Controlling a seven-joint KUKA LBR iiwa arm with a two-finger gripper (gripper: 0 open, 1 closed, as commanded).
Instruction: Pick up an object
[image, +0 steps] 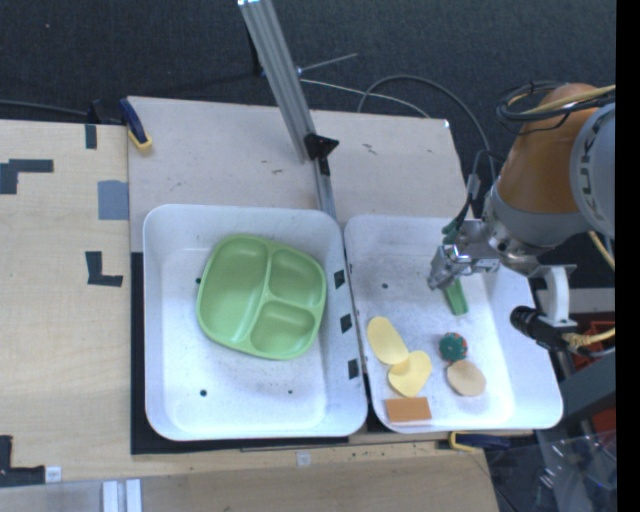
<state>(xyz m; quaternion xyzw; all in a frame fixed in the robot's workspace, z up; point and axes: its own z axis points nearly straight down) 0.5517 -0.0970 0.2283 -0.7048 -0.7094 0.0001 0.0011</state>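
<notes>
You see gripper (447, 272) low over right bin (520, 400), green stick (456, 297) just beneath fingertips. Green divided plate (263, 296) in left bin (170, 400). Yellow pieces (387, 340) near front.

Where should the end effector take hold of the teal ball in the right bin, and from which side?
Probably straight from above, closing across the middle of the teal ball. It looks round, so no side is better by shape, but the tan disc lies just below it and a yellow piece to its left. The end effector sits above it in the right bin.
</notes>
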